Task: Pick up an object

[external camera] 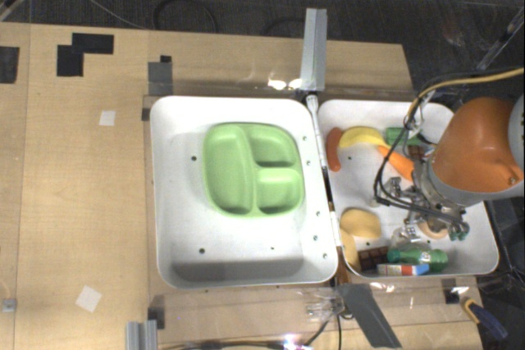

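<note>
Nearest the camera in the camera view is the arm's orange band [482, 145], a bulging dome over the right bin [489, 252]. Below it the tool [426, 227] hangs low over that bin's near half; whether it is released or clenched I cannot tell, as the wrist and cables hide its tips.

Taking the tool as landmark: just under it, toward the bin's front wall, lies a green tube-like item [420, 258] atop a flatter pack with blue and red print [408, 269]. This green item seems the likeliest target. It looks light and smooth-skinned, probably slippery, so a grip across its narrow middle would suit best.

Left of the tool sits a tan rounded lump [361, 222], likely soft. Up and left of the tool lie a yellow banana [363, 138], a red piece [333, 150] and an orange carrot-like piece [401, 164], all probably light plastic toys.

Far left of the tool, the other bin [176, 176] holds a green divided tray [251, 169].
</note>
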You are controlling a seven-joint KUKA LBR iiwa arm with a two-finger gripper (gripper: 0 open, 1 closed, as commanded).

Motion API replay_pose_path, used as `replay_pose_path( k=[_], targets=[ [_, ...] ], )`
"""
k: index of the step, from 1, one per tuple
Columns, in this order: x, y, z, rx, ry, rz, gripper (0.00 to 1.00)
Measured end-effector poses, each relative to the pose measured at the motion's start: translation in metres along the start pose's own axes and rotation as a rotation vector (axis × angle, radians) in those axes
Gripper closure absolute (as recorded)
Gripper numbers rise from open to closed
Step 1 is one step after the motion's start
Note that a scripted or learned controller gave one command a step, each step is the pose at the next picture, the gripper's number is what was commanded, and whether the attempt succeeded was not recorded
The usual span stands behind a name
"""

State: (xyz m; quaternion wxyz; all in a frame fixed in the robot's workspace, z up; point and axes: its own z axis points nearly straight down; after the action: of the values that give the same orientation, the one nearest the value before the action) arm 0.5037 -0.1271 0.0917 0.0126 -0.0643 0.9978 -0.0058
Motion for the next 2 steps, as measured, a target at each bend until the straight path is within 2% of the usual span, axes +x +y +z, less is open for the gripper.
replay_pose_path(
  k=[1, 2],
  targets=[
    [-0.021, 0.021, -0.002, 0.009, -0.012, -0.058, 0.0],
    [-0.085, -0.003, 0.004, -0.01, 0.006, -0.208, 0.0]
  ],
)
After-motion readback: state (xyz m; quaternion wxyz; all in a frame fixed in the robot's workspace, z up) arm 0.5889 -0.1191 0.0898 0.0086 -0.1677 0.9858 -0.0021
